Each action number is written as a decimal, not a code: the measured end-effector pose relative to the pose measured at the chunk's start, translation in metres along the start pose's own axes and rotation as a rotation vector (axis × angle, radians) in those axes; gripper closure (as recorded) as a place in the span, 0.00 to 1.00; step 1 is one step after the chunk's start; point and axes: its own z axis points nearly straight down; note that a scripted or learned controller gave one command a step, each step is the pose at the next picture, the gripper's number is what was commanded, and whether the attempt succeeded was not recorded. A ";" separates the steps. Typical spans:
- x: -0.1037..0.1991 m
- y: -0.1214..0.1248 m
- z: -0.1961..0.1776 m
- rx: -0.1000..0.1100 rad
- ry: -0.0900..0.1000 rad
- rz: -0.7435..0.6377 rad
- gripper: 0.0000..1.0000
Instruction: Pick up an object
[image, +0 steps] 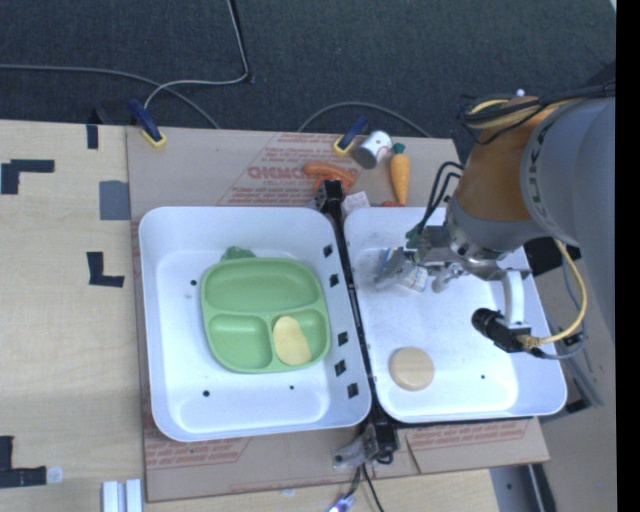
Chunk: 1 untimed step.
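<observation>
The gripper (400, 268) is blurred near the right bin's (455, 405) far left corner, so its grasp cannot be told. The arm (520, 180) is bent over the far right edge. A tan disc (411, 367) lies near the bin's near edge.

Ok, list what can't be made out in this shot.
- Gripper, camera view: blurred and low over the right bin; open or shut is unreadable.
- Green plate in the left bin: a green bit at its top edge is too small to identify.
- Items behind the bins, near the toy carrot: small, overlapping, hard to separate.
- Arm: cut off by the right edge.
</observation>
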 end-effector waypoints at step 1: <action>-0.031 -0.034 0.059 0.005 0.000 0.002 0.00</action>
